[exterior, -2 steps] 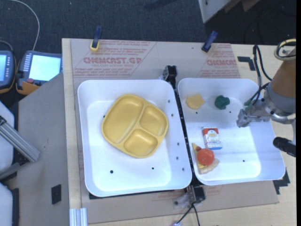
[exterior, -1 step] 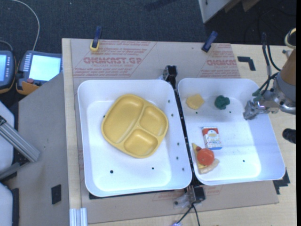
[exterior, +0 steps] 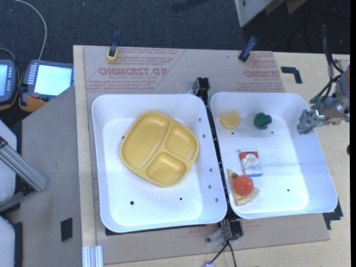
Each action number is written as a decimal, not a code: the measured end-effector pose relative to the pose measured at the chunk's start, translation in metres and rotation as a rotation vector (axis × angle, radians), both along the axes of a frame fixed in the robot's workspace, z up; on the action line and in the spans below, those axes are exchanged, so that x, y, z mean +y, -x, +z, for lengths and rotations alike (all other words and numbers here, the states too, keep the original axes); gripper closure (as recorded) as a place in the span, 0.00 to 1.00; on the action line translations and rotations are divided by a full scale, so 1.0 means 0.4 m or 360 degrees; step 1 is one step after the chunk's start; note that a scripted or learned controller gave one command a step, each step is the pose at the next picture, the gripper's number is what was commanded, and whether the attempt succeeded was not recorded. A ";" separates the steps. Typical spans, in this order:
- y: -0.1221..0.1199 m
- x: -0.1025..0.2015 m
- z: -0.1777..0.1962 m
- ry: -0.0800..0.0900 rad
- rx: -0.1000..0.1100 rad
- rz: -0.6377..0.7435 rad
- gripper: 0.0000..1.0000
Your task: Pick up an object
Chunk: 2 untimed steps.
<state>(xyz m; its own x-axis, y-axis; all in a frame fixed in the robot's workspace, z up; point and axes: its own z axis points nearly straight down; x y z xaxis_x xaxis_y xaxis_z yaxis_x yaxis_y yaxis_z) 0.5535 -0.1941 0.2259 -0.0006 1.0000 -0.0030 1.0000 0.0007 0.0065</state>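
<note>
Can't tell how the gripper (exterior: 307, 121) is set, it sits at the right bin's (exterior: 311, 202) edge. Green toy (exterior: 262, 120) lies nearby, so it could easily clip the wall reaching in.

One fixed overhead camera looks slantwise down on both bins (exterior: 105, 166).

Gripper (exterior: 307, 122) at right edge: grey metal, small and boxy. Thin dark cables ran above it. Arm mostly cropped.
</note>
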 end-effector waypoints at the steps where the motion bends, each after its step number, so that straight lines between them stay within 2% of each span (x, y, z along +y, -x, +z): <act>1: -0.020 0.130 -0.025 -0.0007 0.0012 0.0006 1.00; 2: -0.025 0.277 -0.024 -0.0009 0.0013 0.0009 1.00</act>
<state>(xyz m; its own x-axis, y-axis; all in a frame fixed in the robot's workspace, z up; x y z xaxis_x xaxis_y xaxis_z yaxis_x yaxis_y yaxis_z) 0.5633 -0.0835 0.2162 -0.0062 1.0000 0.0026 1.0000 0.0062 -0.0015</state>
